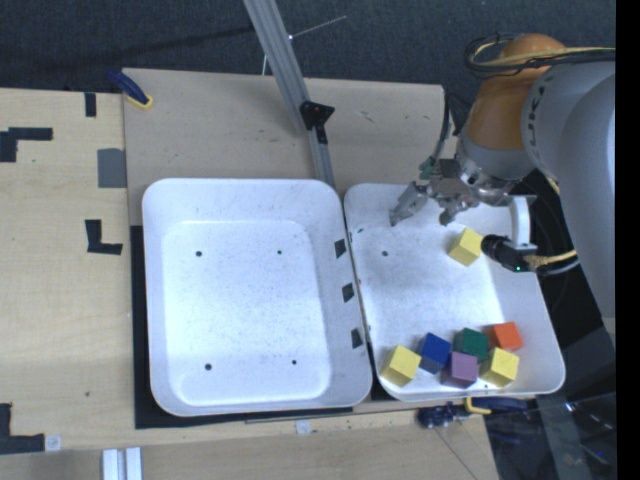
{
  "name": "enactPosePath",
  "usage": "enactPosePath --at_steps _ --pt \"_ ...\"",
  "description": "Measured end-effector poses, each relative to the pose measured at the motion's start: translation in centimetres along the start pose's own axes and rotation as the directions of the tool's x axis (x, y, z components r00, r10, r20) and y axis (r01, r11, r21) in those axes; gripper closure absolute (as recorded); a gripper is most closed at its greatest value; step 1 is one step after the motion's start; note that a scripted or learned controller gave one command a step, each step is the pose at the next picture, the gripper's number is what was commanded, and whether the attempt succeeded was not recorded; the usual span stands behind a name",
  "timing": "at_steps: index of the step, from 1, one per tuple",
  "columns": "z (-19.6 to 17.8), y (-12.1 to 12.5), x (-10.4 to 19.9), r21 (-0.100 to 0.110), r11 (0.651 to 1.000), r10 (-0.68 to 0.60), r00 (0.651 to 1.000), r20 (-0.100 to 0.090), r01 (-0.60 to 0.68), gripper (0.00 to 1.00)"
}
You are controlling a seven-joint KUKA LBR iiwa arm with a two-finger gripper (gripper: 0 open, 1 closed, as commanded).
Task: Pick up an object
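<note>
Blocks are being left untouched in the right bin (400, 268): a lone yellow block (464, 247) is lying near its far right side, and a cluster is sitting along the near edge, made up of a second yellow block (402, 365), a blue block (435, 351), a green block (470, 343), a purple block (463, 368), an orange block (506, 336) and a third yellow block (502, 367). The gripper (430, 208) is being held above the bin's far end, fingers spread apart, nothing being carried between them. The lone yellow block is lying just beside it, not touched. The left bin (160, 208) is not being worked. Judged from this, the pick is not yet made; descent, closing and lifting are all remaining
</note>
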State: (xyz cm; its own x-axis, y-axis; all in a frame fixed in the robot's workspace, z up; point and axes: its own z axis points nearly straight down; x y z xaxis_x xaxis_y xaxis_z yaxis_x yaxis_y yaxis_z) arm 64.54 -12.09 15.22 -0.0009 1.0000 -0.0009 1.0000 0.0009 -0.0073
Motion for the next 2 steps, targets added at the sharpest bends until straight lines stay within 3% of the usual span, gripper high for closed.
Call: enactPosePath --at_steps 1,2 --pt "5.5 -0.2 0.1 0.000 1.000 -0.001 1.000 0.000 0.001 0.00" --pt "4.1 0.0 0.1 -0.005 1.000 -0.002 1.000 -0.001 0.002 1.00"
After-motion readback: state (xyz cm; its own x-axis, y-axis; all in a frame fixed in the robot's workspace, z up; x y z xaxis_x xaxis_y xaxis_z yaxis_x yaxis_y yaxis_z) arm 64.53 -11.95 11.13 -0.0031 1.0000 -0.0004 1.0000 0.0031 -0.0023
